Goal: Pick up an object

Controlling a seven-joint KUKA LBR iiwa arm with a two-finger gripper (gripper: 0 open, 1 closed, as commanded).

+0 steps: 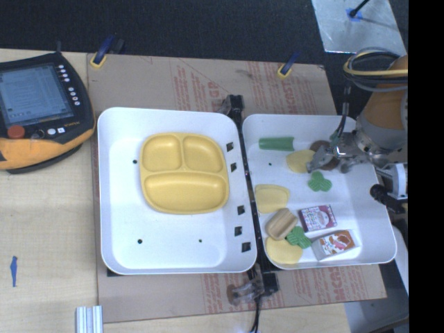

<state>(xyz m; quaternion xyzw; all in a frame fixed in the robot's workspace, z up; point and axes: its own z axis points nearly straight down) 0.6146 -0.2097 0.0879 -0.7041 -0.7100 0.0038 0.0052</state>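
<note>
The gripper (325,159) sits low in the right bin (368,217), at the edge of a yellow piece (300,161) and just above a small green piece (320,182); whether it grips anything cannot be told from this slanted view; nothing is seen lifted, so the pick looks not yet done. Other candidates lie near: a green stick (277,143), a bread roll (280,222), two small packets (316,218); the left bin (121,186) holds a yellow tray (184,173).

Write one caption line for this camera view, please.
KUKA gripper low in right bin among toy foods; yellow divided plate in left bin.
</note>
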